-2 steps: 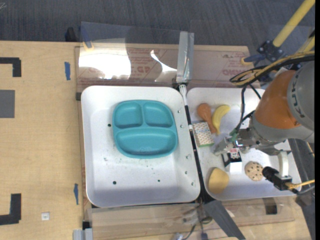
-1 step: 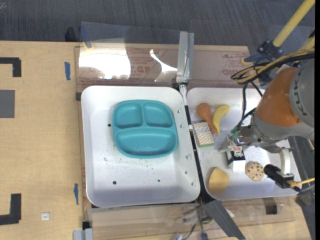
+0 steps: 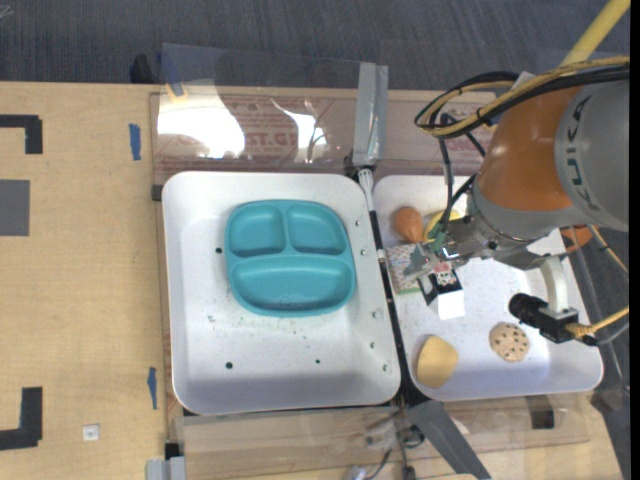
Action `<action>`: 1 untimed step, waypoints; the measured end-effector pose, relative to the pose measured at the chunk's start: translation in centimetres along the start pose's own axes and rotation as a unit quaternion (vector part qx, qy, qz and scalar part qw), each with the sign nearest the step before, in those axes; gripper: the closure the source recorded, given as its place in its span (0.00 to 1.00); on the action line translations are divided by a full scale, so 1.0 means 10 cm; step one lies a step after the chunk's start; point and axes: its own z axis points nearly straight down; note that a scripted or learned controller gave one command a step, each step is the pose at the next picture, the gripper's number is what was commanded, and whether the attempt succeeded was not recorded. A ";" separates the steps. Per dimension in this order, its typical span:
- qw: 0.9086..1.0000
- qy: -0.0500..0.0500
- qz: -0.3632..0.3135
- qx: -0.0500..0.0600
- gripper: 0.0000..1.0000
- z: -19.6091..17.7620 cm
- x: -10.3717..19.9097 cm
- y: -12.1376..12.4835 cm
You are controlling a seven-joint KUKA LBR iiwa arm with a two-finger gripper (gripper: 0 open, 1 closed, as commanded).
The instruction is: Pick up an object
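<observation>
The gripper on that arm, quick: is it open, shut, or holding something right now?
Gripper: cannot be told; it sits low over the right bin, near the orange object.

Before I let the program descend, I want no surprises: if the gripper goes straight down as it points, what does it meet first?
Probably the small black-and-white item beneath the gripper, though depth is unclear from this slant.

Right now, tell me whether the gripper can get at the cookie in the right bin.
Probably yes. The cookie lies flat on bare bin floor with nothing on top; the gripper sits close by in the same right bin.
</observation>
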 end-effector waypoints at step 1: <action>1.000 -0.002 -0.012 0.002 1.00 0.02 -0.37 0.09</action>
